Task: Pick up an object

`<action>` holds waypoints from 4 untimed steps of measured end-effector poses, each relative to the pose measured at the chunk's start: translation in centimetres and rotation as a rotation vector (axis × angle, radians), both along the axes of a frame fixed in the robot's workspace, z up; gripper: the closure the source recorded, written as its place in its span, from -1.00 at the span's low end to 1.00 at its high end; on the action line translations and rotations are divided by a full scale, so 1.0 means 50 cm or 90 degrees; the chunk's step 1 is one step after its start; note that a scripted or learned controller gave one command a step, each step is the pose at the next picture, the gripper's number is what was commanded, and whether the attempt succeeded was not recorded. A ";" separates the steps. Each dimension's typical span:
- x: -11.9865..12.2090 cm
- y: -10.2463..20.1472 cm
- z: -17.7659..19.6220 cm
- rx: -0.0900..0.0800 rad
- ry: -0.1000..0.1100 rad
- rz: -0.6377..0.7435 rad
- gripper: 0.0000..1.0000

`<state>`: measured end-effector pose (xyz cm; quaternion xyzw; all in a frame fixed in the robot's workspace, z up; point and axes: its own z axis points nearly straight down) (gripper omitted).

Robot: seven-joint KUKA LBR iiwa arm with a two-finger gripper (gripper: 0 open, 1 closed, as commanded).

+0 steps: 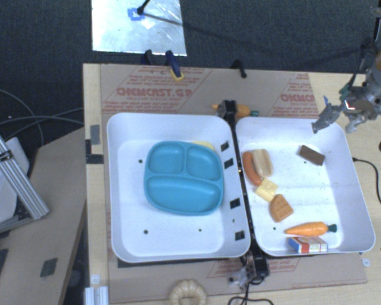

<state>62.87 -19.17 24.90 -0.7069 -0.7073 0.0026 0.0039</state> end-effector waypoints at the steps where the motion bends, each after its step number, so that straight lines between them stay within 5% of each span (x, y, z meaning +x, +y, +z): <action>1: 0.005 0.001 0.014 -0.001 -0.007 0.002 -1.00; 4: 0.024 -0.002 -0.319 -0.002 -0.006 0.003 -1.00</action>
